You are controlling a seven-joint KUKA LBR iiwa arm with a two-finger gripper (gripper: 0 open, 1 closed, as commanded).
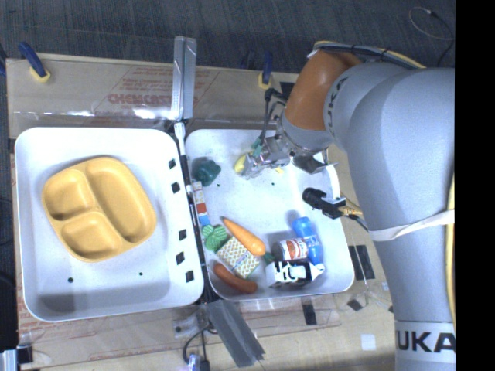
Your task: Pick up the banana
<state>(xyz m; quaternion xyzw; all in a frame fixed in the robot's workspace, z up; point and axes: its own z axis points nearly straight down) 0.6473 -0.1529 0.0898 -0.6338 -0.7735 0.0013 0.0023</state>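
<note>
tool (261,158) down in right bin (232,141), right at banana (242,163), far corner; can't tell grip state; carrot (244,236) nearer front

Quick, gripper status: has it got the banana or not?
Gripper: down at the banana in the right bin; grasp cannot be told from this view.

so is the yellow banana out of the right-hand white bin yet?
No, in. The yellow banana lies on the right-hand white bin floor near its far edge, beside the gripper; grip cannot tell.
</note>
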